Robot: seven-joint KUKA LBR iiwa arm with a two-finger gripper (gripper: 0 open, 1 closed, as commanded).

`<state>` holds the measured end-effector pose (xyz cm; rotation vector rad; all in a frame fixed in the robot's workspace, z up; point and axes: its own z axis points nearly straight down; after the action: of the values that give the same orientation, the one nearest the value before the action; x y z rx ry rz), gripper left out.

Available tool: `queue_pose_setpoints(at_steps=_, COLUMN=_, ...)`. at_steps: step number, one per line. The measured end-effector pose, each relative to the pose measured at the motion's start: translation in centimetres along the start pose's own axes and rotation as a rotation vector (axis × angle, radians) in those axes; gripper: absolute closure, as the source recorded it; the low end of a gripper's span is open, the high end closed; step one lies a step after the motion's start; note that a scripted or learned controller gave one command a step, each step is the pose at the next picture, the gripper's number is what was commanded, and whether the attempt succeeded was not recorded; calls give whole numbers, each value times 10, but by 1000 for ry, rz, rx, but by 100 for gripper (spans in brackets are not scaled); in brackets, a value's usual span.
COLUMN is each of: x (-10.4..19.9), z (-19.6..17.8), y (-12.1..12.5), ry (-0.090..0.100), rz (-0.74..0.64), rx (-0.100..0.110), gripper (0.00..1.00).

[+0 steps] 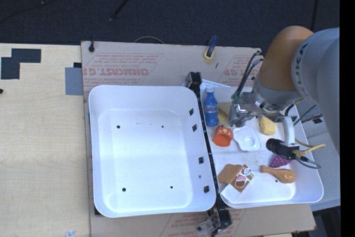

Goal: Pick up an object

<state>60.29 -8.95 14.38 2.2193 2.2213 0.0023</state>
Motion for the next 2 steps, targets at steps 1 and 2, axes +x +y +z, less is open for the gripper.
queue_pose_setpoints(at_steps=1, x=-7, z=55, y=-127, ry=4, rz=6, rx=18, gripper=100)
queue_pose_setpoints(at_steps=2, x=103, z=-48, y=-96, ry=1, rz=-4, rx=-2, gripper=100)
